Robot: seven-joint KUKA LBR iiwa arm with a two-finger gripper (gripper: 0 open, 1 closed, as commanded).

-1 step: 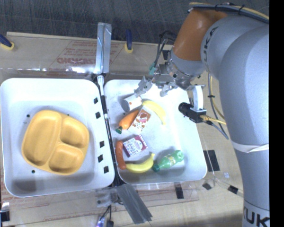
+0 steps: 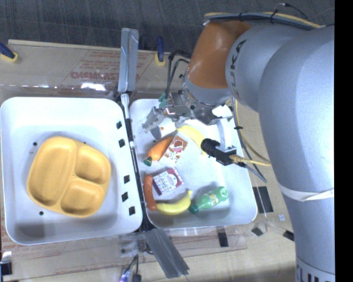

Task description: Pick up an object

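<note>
Nearest to us looms the grey arm (image 2: 288, 98), filling the right side, its orange band (image 2: 215, 54) bent over the right bin (image 2: 244, 207). We see the table (image 2: 94, 63) beneath, carrying two white bins side by side. Within the left bin (image 2: 12, 216) lies a yellow divided tray (image 2: 69, 175) with three compartments, well apart from everything else. Over the far end of the right bin hangs the end effector (image 2: 165, 115); we cannot tell how far it is open, nor whether it has hold of anything. Just below it lies a carrot (image 2: 159, 149), beside a small red-and-white packet (image 2: 177, 148) and a pale yellow piece (image 2: 194, 135). Nearer the front rim we find a purple packet (image 2: 166, 182), a sausage (image 2: 148, 191) along the left wall, a banana (image 2: 172, 205), and a green bottle (image 2: 210, 199) touching the banana's right end.
</note>
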